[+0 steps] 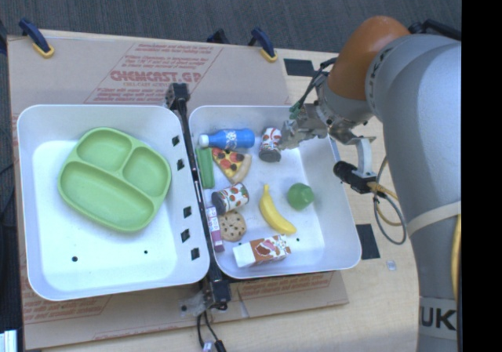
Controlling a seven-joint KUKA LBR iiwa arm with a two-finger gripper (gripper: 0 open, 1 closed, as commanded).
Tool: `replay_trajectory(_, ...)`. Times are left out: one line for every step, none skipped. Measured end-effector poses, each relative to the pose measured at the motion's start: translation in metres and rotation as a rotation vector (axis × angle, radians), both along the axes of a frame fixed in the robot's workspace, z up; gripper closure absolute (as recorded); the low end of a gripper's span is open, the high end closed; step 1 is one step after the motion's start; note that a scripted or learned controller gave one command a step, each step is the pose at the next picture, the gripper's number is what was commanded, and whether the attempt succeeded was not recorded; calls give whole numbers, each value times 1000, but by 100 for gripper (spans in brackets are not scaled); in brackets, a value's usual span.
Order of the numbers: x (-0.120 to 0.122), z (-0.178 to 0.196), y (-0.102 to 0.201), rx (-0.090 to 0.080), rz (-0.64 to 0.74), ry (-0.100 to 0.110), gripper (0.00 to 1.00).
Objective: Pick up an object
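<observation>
The arm [408, 107] leans over the right bin [341, 225], likely lining up a grab. Its gripper [292, 132] sits at the far wall, just beside a small can [271, 144]. The can looks untouched; how the jaws stand I cannot tell.

Small red-white can [271, 143] w/ dark end, tilted, near right bin's back wall, beside blue bottle [228, 139].

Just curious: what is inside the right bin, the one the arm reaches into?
The right bin holds a bottle, pizza slice, two cans, cookie, banana, green ball and carton. The gripper partly covers one can.
</observation>
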State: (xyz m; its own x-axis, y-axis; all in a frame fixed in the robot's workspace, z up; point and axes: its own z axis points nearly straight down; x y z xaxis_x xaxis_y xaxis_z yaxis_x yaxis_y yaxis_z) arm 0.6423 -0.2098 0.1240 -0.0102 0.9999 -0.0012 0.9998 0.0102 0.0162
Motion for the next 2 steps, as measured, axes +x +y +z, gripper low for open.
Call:
replay_trajectory(-35, 67, 81, 3, -5, 18, 100)
replay_trajectory(-117, 64, 114, 1, -5, 20, 100)
